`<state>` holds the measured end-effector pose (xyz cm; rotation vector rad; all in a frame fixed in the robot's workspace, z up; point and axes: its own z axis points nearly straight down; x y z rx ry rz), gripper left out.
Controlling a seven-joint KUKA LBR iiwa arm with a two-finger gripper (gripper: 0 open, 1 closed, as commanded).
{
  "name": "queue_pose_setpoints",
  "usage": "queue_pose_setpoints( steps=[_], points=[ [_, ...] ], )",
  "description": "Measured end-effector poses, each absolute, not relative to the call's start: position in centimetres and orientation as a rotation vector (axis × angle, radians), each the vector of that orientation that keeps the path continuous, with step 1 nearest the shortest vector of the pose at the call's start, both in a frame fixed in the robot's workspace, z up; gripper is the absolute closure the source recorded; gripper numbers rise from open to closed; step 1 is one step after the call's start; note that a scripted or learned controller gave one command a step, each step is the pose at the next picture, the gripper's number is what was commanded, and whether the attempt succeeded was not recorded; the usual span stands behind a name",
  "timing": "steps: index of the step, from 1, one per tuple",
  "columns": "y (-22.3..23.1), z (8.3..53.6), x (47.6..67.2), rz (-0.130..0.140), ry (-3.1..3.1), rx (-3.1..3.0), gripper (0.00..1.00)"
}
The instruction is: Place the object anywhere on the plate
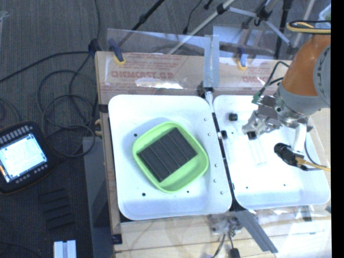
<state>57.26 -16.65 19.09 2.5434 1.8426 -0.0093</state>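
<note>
**Sitting on the plate: dark slab in the left bin, arm over the right**

Resting in the left shallow white bin (121, 198), a lime-green squarish plastic plate (200, 171) lies tilted like a diamond, and a dark grey ribbed rectangular slab (166, 153) lies flat inside it, filling most of its floor. At three o'clock from the plate, past the divider, the right white bin (279, 190) holds a small black knob (233, 116) near its eleven o'clock corner. Over that bin's upper middle hangs the two-finger gripper (253, 129) of the grey arm with its orange band (303, 69); nothing shows between its fingers, though whether they are spread or closed cannot be told.
</note>
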Motion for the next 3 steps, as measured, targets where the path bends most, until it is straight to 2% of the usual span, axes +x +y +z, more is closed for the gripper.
queue_pose_setpoints(
  steps=[1,2,3],
  points=[
    [-8.3,20.0,54.0,-0.004,2.223,2.223,1.00],
    [1.3,18.2,54.5,-0.006,2.347,2.094,1.00],
    [1.2,18.2,54.6,-0.006,2.346,2.094,0.00]
  ],
)
